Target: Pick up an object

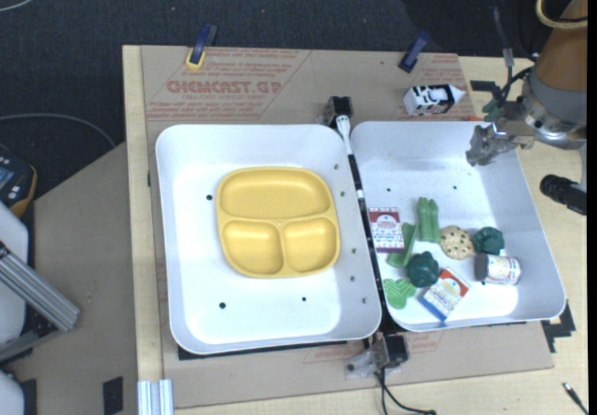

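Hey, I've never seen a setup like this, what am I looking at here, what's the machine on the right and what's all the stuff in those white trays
This is one picture from a camera fixed above a workbench, looking down at a slant. The machine at the right edge is a robot arm, grey with an orange section, and its job is to pick up an object. At its end is a small metal claw, hanging over the far right corner of the right bin. I see nothing between its tips, and whether it is open or shut is too small to tell.

Two shallow white bins sit side by side. The left bin holds a yellow divided plate. Near the front of the right bin lies a cluster of small toy foods: a cookie, green vegetable pieces, a small jar and little printed packets.
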Controlling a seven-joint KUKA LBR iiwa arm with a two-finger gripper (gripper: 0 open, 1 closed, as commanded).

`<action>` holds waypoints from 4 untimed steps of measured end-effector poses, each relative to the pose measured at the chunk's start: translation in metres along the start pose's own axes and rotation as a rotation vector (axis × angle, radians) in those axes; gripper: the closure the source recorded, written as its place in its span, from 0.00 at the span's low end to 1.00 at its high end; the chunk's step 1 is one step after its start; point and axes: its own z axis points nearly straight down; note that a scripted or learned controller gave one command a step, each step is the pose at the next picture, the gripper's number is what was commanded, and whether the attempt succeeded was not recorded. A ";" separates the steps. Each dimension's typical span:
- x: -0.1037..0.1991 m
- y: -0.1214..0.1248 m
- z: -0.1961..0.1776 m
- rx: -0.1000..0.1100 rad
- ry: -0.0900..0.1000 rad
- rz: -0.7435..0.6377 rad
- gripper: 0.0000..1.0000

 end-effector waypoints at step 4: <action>0.160 0.004 -0.048 0.003 0.005 -0.005 1.00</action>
